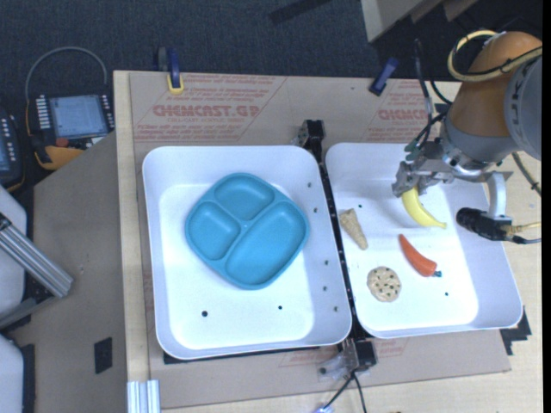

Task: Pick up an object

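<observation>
Claw (419,177) sits low in the right bin (491,312), in its upper part, hanging from the grey arm (486,101) that enters from 3 o'clock. Finger spread: cannot tell, the wrist body covers the tips from this angle.

Banana (421,210) lies directly at the claw, its upper end meeting or passing under the claw at 12 o'clock of the fruit; the rest curves away toward 4 o'clock. Yellow, short, gently bent, resting on the bin floor. Whether it is between the fingers cannot be seen.

Orange carrot-shaped piece (418,255) lies at 6 o'clock of the claw, apart from the banana, slanted, with a dark tip at its lower right end. Round cookie (384,283), tan with dark specks, sits at 7 o'clock of the claw, near the carrot piece but not touching. Pale cone-shaped piece (353,228) lies at 8 o'clock, near the bin's left wall.

Left bin (164,231), at 9 o'clock, carries a blue sectioned plate (247,230) with three compartments, roughly centred. Both bins rest on a brown worktop (133,144).
</observation>
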Available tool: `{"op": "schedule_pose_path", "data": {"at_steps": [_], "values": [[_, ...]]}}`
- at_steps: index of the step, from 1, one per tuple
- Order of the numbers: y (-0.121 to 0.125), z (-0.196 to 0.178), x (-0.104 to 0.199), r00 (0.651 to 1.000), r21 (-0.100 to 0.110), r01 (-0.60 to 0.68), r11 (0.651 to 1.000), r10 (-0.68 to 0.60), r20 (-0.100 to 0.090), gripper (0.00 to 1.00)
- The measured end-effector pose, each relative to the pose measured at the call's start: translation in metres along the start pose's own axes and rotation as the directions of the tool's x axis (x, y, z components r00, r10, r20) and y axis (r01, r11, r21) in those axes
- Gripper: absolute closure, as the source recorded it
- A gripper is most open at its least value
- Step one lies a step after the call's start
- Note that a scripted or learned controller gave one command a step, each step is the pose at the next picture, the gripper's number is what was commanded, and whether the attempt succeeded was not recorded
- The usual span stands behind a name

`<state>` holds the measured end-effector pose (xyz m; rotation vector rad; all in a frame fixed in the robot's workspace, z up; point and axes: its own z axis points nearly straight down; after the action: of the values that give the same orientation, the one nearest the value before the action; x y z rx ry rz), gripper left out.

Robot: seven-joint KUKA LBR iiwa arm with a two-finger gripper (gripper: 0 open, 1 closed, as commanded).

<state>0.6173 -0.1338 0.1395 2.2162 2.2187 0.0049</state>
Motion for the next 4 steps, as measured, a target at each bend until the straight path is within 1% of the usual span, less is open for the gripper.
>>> {"op": "schedule_pose_path", "data": {"at_steps": [1,2,3,4], "values": [[0.0,-0.064,0.003,1.0,-0.003,0.0,1.0,0.0,0.001,1.0],[0.002,-0.119,0.002,1.0,-0.002,0.0,1.0,0.0,0.001,1.0],[-0.005,-0.115,0.045,1.0,0.008,0.003,1.0,-0.003,-0.004,1.0],[-0.004,-0.109,0.091,1.0,0.009,0.004,1.0,-0.004,-0.004,1.0]]}}
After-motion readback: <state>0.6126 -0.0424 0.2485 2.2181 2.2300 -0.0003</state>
